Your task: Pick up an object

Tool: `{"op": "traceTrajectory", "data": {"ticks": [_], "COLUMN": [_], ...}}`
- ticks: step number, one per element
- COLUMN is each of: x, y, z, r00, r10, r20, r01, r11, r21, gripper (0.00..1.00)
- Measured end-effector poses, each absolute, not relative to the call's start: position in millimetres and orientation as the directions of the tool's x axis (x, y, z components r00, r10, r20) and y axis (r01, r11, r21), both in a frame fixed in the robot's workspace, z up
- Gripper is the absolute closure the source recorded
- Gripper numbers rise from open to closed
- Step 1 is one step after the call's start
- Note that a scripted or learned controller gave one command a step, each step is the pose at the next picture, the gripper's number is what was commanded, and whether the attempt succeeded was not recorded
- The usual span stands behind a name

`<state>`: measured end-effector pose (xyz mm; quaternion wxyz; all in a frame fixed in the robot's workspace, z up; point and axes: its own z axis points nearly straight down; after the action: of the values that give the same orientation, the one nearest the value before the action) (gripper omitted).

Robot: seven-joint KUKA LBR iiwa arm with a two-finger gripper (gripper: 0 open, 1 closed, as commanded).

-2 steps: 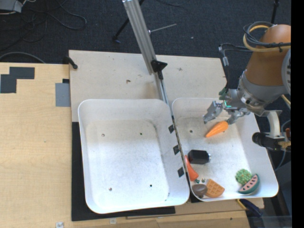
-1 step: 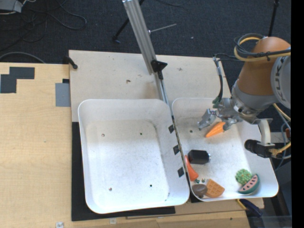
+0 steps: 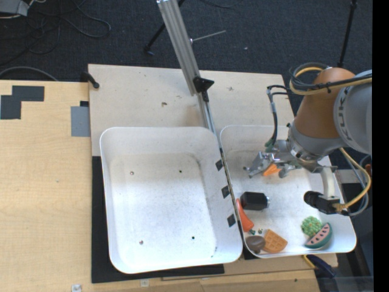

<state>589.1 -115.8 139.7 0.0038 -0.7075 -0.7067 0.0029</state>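
Jaws [image 3: 267, 165] over right bin [image 3: 285, 248], orange piece [image 3: 271, 170] between

The left bin [image 3: 158, 193] offers an open floor across its full width. The right bin [image 3: 243, 140] is crowded: a black block [image 3: 254, 201] sits mid-floor, with an orange strip [image 3: 244, 216], a brown piece [image 3: 256, 243] and a tan cracker [image 3: 275, 242] along the near-left corner. A green ball [image 3: 311, 225] and watermelon slice [image 3: 320, 236] occupy the near-right corner. The slanted metal post [image 3: 184, 53] stands at the far edge between the bins.
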Motion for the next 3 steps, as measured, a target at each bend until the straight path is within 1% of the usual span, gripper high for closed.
{"op": "traceTrajectory", "data": {"ticks": [1, 2, 3], "x": [589.7, 589.6, 588.9], "y": [-115, -116, -115], "z": [91, 102, 145], "r00": [0.001, 0.007, 0.003], "r10": [1.0, 1.0, 1.0], "r20": [0.0, 0.001, 0.0], "r01": [1.0, 1.0, 1.0], "r11": [-0.001, -0.007, -0.003], "r21": [-0.001, 0.0, 0.001], "gripper": [0.0, 1.0, 1.0]}}
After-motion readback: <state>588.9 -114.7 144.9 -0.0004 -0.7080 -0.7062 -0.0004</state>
